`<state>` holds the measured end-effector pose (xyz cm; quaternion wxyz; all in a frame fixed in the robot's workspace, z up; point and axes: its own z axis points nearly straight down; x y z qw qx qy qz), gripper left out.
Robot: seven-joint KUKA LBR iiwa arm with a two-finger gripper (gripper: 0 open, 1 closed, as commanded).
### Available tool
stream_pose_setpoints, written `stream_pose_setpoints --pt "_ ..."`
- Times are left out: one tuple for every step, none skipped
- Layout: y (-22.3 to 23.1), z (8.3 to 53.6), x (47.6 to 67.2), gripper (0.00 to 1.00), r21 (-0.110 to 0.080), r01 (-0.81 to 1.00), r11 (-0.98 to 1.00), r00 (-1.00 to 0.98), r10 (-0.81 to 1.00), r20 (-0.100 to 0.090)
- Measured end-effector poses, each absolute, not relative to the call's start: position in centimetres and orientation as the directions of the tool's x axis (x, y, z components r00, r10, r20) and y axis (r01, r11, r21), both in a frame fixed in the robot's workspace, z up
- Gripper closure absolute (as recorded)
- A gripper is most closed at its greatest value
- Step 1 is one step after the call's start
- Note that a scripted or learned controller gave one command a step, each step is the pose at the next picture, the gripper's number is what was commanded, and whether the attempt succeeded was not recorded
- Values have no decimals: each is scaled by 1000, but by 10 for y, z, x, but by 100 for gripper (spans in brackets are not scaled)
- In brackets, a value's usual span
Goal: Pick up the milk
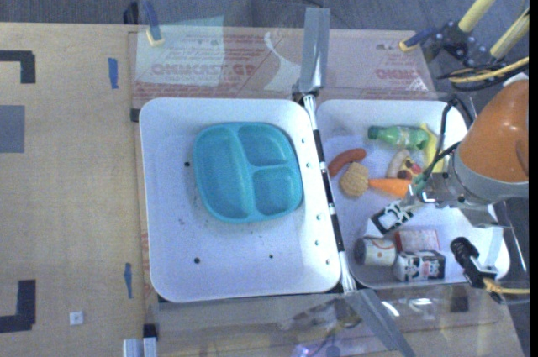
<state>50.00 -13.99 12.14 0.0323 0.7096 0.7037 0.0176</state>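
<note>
The arm (496, 149) comes in from the right and hangs over the right bin (353, 113). Its gripper (395, 216) is low in this bin, near the middle, and the black and white tip points toward the left. How far the tool is spread cannot be told from this view, and nothing can be seen between its parts.

The milk (419, 266) is a small carton with black and white pattern and it lies on its side at the front edge of the right bin, just below the gripper but apart from it. A can (377, 250) lies just left of the milk, touching or almost touching it. A small red and white box (419, 240) sits just behind the milk.

Behind the gripper there are a carrot (388, 187), a round biscuit-coloured thing (354, 179), a sausage (346, 160) and a green bottle (397, 134) near the back wall.

The left bin (168, 263) holds a teal tray (249, 171) with three compartments
</note>
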Motion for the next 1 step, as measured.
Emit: stream_pose_setpoints --pt "-140 121 500 0 69 998 -8 9 1000 -20"
